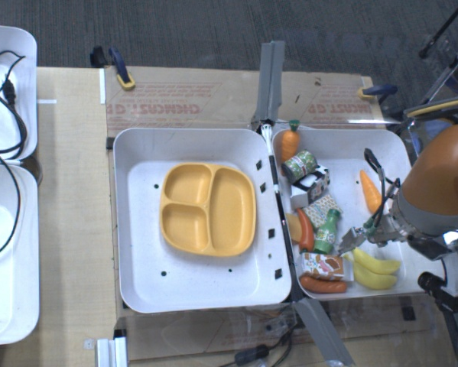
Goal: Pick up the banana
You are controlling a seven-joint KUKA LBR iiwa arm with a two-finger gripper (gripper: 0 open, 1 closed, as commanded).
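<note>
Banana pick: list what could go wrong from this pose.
1. The gripper sits at the banana's upper-left edge, not over its middle, so closing may only nudge it.
2. The green bottle and snack packet lie close by; the fingers could catch either instead.

The yellow curved plastic banana (376,271) lies flat on the floor of the right-hand shallow white bin (343,142), in that bin's near corner; it shows as a small bunch of two fingers, one above the other, both running roughly left to right; its skin is plain bright yellow and unpeeled; its left end sits just beside a flat printed food packet (324,265).
</note>
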